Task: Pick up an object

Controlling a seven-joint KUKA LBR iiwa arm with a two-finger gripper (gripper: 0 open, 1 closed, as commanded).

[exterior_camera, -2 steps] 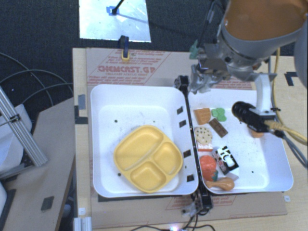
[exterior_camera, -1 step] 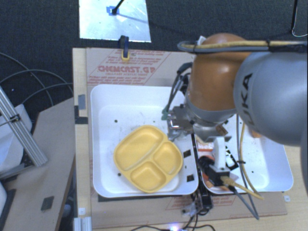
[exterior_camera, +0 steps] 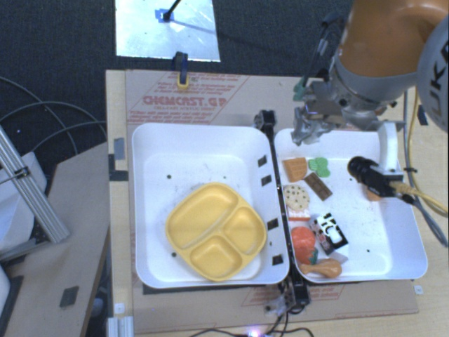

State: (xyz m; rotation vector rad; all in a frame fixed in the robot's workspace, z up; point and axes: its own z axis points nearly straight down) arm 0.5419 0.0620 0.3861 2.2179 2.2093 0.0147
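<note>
Honestly, the pincer [exterior_camera: 306, 133] state I cannot tell; hovering upper-centre, above the crowded toast [exterior_camera: 295, 168] and cookie [exterior_camera: 297, 198], it risks nudging neighbours.

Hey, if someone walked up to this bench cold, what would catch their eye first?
Probably the yellow divided plate, lying alone in the left bin. Next, the cluster of small toy foods crowded along the left side of the right bin. Above that bin's far edge looms the grey and orange arm, its gripper hanging near the rim.
</note>
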